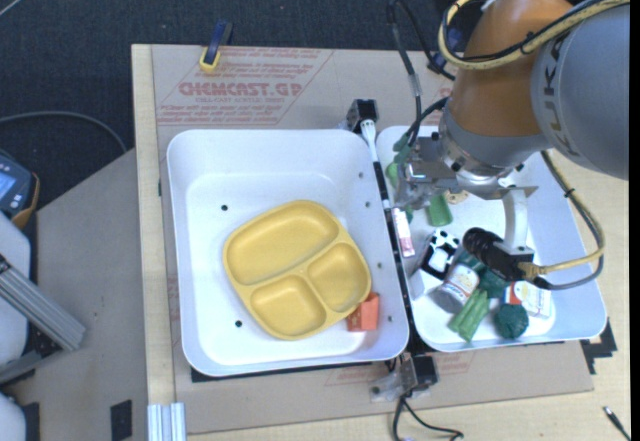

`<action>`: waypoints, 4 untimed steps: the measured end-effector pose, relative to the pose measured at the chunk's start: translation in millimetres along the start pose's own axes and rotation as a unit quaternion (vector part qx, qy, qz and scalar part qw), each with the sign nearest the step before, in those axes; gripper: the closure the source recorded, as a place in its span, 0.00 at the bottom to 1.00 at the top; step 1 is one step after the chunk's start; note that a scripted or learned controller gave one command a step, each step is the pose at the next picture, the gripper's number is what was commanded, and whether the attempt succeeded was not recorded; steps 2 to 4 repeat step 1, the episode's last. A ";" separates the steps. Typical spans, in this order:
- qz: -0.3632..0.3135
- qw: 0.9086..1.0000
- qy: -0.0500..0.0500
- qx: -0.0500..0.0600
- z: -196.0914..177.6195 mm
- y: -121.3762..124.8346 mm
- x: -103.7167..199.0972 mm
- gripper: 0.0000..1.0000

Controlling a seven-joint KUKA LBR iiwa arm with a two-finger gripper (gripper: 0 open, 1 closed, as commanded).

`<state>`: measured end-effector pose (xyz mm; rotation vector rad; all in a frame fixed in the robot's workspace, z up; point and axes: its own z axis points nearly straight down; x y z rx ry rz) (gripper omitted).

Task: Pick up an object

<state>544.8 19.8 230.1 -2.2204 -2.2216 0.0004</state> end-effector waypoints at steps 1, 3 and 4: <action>0.000 1.000 0.000 0.000 -0.3 0.6 -0.2 1.00; 0.000 1.000 0.000 0.000 -0.3 0.6 -0.2 1.00; 0.000 1.000 0.000 0.000 -0.3 0.6 -0.2 1.00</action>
